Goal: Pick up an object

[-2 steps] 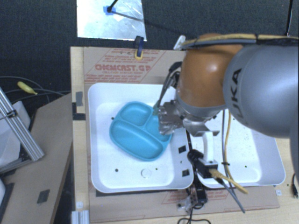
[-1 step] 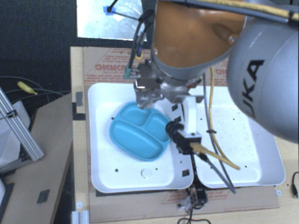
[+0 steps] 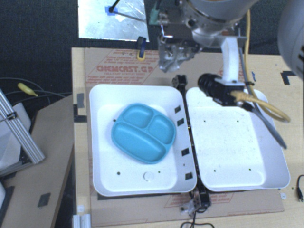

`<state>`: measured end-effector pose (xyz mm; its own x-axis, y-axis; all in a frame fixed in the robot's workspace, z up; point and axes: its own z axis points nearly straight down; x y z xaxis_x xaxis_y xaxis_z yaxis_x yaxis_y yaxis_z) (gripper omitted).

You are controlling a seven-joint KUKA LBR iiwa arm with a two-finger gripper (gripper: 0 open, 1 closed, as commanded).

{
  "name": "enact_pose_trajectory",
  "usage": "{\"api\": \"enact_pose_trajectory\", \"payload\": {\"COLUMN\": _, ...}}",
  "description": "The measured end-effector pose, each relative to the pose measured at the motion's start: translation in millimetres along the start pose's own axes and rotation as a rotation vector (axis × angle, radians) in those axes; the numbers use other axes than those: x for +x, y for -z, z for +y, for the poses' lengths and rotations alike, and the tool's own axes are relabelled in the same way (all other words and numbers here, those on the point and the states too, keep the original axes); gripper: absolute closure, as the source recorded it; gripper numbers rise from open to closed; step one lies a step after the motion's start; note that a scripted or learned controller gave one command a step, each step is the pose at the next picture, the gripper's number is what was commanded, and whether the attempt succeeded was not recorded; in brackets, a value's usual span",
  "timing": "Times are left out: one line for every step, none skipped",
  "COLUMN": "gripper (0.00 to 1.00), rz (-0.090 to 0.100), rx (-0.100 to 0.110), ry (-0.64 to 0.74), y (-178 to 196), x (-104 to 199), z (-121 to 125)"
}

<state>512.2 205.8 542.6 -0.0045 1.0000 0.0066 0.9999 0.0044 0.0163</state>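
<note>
Inside the left bin, a blue divided plate; claw state unclear.

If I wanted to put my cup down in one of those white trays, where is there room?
The right bin has bare floor across its middle and near side; its far edge is crowded by the arm's black fitting and hoses. In the left bin, the blue divided plate fills the middle, leaving only strips along the walls.

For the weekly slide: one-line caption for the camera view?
End effector raised above the bench behind the two white bins; blue divided plate lies in the left bin, not grasped.
</note>
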Motion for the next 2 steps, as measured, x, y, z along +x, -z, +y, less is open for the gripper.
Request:
{"api": "enact_pose_trajectory", "payload": {"gripper": 1.00, "rz": -0.008, "rx": 0.014, "ry": -0.007, "y": -11, "x": -28, "z": 89}}
{"api": "enact_pose_trajectory", "payload": {"gripper": 1.00, "rz": -0.009, "rx": 0.020, "ry": -0.010, "y": -71, "x": -91, "z": 148}}
